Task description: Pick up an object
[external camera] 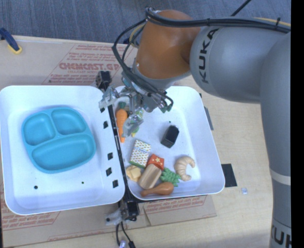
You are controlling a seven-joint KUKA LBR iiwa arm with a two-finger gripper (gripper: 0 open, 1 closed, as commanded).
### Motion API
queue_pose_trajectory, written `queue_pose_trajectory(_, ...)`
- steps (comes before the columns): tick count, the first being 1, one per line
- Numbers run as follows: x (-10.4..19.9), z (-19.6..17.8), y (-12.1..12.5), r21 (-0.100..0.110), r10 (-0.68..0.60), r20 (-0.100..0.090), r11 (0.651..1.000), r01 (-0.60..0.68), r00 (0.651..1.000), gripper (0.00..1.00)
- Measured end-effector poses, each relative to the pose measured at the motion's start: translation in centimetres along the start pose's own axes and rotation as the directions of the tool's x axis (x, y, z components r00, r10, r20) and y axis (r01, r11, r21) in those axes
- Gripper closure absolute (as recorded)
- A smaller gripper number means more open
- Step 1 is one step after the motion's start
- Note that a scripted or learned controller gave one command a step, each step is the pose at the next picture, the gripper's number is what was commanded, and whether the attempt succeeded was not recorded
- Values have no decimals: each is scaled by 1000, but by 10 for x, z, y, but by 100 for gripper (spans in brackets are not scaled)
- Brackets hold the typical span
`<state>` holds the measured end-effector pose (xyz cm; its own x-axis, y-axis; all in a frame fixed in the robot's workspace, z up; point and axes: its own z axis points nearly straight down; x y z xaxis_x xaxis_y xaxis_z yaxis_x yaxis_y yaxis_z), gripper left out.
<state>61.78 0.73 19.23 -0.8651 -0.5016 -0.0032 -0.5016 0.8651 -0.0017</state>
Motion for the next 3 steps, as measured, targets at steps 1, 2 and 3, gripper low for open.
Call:
queue_pose_trajectory(1,-10,0,-11,0,-239,1,971,239,971,0)
queue_pose_trajectory(2,13,0,-39,-4,-337,-3,942,337,942,0)
queue_pose_trajectory(3,13,0,-39,-3,-337,-3,942,337,942,0)
